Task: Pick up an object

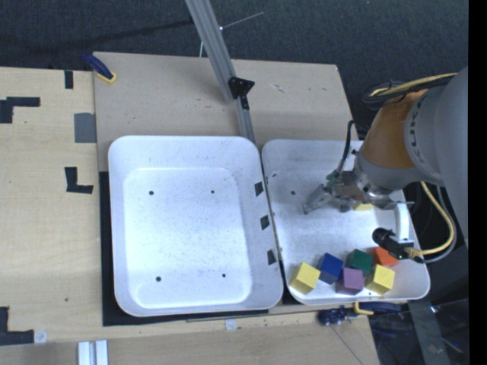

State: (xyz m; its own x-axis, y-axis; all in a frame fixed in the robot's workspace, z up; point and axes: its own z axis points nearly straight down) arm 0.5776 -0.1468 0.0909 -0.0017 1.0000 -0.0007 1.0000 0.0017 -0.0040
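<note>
Several small blocks lie along the front edge of the right bin (pixel 304 166): a yellow block (pixel 306 277), a blue block (pixel 331 267), a purple block (pixel 352 279), a green block (pixel 359 261), a second yellow block (pixel 383 278) and an orange block (pixel 386 257). My gripper (pixel 322 195) hangs over the middle of the right bin, well behind the blocks. It is open with nothing between its fingers. A bit of yellow (pixel 365 206) peeks out under the wrist, mostly hidden.
The left bin (pixel 122 158) sits beside the right one. A slanted metal pole (pixel 217 48) rises behind the bins. A black cable connector (pixel 384 239) hangs from the arm above the orange block.
</note>
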